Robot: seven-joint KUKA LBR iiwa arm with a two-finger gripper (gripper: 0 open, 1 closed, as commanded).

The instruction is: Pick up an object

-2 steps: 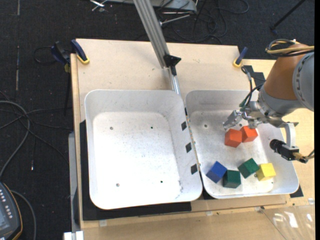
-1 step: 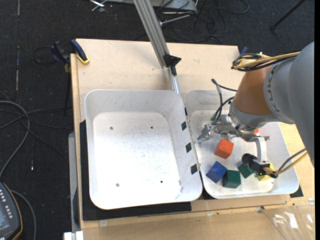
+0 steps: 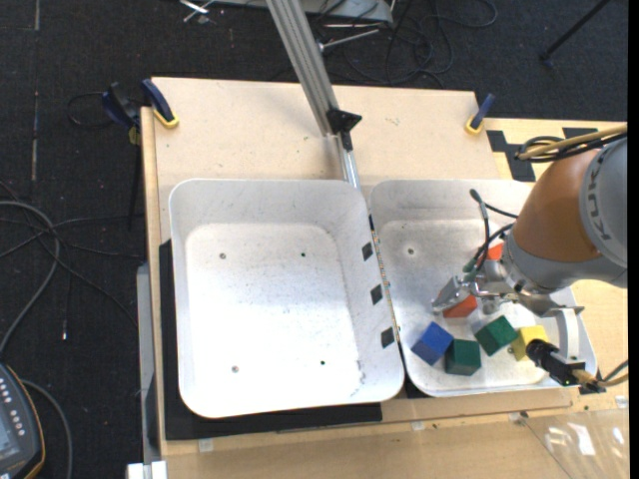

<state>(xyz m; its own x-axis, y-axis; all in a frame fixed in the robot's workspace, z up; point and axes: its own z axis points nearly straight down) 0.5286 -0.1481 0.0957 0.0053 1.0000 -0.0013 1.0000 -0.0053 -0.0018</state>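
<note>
Two bins: white and shallow, side by side on a wooden bench (image 3: 260, 128); left bin (image 3: 265, 297), right bin (image 3: 419, 228).
Blocks, counted: five seen, all in the right bin — one blue block (image 3: 432, 343), two green blocks, one yellow block (image 3: 530, 339), one orange-red block (image 3: 459, 307).
Green pair: dark green block (image 3: 463, 356) just beside the blue one at the near wall; brighter green block (image 3: 496, 334) between it and the yellow.
Cluster: blue, dark green, bright green and yellow lie close together in the right bin's near right part.
Arm: one, grey with an orange band (image 3: 559, 213), reaching in from the right over the right bin.
Gripper (image 3: 465, 295): low over the right bin's middle, metal parts over the orange-red block; whether the fingers are parted or closed on it cannot be told.
Orange-red block: partly hidden under the gripper, just behind the blue block; contact unclear.
Left bin: bare white floor, speckled with dark marks.
Clamps: three at the bench's far edge — two at the left corner (image 3: 150, 103), one at the right (image 3: 479, 116).
Post (image 3: 305, 53): one metal rail slanting down to the far rims where the bins meet.
Open room: the right bin's far half is bare; the blocks crowd its near wall.
</note>
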